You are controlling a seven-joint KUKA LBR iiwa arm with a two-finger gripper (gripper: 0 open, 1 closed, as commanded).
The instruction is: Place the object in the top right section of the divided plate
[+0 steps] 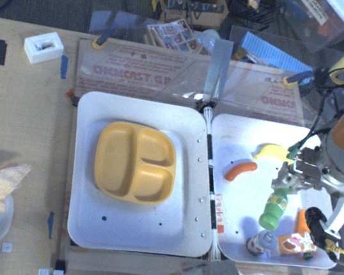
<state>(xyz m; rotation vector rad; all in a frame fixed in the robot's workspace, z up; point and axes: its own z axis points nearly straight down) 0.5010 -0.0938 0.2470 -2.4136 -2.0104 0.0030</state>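
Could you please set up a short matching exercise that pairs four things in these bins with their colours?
Things:
1. divided plate
2. sausage
3. bottle
4. banana

Colours:
A. green
B. bright yellow
C. mustard yellow
D. orange-red

Pairs: 1-C, 2-D, 3-A, 4-B. The plate lies in the left bin; the other three lie in the right bin.

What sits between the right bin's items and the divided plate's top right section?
Only the two bins' adjoining rims. The yellow plate lies flat in the left bin, sections bare; the gripper is over the green bottle.
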